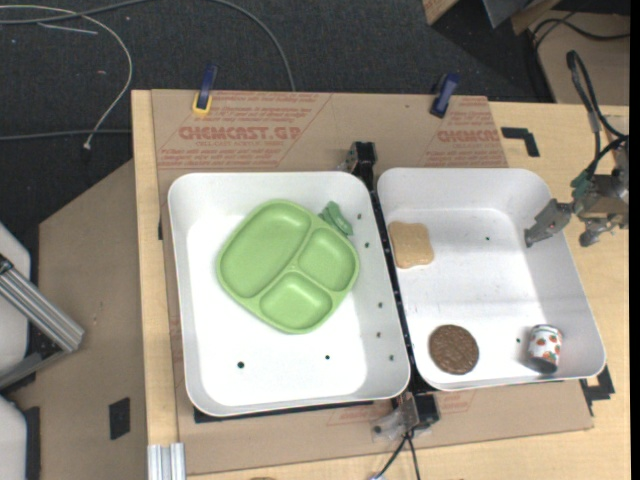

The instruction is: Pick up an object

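- On the bench [100,268], largest first: two white bins side by side. Left bin [200,368] carries a green divided plate [288,265] near its middle, with a small dark-green piece [338,218] touching the plate's upper right edge.
- Right bin [480,268] has three loose items: tan cracker-like piece [411,245] against its left wall, brown round disc [454,349] near the front, small white-and-orange object [544,345] in the front right corner. All three sit well apart from each other.
- Task status: judged not started on contact. Nothing is lifted; every item lies flat on a bin floor. Any of them could be the pick target; the three in the right bin look closest to the arm.
- Left to do: move over a target, descend, close, lift.
- Gripper [585,213]: at the right bin's upper right rim, above the wall, well apart from all items. Two grey parts show at its end, but too small and cluttered to say how far apart the jaws stand; cannot tell. Nothing visible between them, so it holds nothing as far as the view shows.
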Robot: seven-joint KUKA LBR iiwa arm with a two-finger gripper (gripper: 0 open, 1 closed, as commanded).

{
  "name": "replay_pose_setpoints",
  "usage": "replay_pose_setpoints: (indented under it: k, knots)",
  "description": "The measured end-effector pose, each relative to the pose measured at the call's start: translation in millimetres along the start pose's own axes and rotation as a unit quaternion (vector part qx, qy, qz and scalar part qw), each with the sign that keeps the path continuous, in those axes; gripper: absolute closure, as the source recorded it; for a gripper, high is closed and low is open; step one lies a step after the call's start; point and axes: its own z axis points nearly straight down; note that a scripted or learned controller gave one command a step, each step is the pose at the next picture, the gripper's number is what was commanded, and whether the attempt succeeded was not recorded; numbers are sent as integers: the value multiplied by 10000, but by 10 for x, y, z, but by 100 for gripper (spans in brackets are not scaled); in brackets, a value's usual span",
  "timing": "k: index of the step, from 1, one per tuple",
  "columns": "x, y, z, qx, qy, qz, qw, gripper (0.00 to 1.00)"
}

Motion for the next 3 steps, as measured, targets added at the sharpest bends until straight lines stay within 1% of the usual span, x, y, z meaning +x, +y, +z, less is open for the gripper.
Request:
replay_pose_setpoints:
  k: [1,2,3]
  knots:
    - [7,26,-65,-61,-16,-19,10000,0]
    - [-19,-58,408,-33,-6,-15,10000,0]
    - [-29,-56,833,-34,-3,-15,10000,0]
